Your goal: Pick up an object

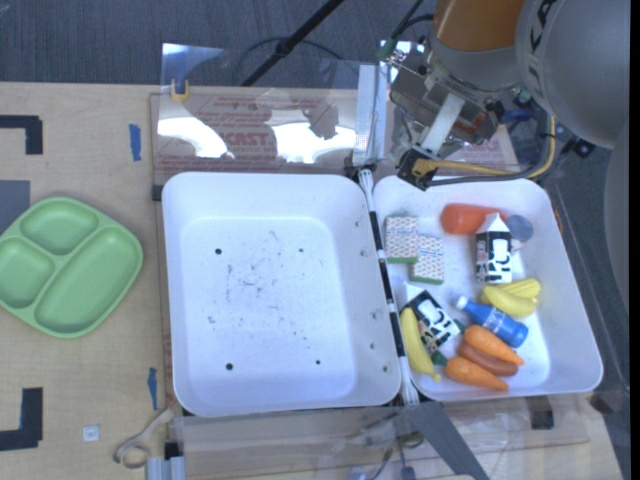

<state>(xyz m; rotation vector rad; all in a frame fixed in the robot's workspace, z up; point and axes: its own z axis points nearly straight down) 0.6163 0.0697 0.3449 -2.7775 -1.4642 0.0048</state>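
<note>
landmark: right bin [568, 328], on the counter [80, 128]
arm [480, 28]: held above the far rim of the right bin
jaws: opening cannot be told; nothing is seen held
objects: all lying in the right bin, none lifted
nearest pick: red-orange lump [465, 218], at the bin's far end, just on the near side of the wrist, long axis across the bin's width
also close: patterned box [402, 238], by the bin's wall toward the other bin
farther: carrots [488, 343], at the bin's near end
judgement: grasp not yet begun; a short reach nearward and down is called for
</note>
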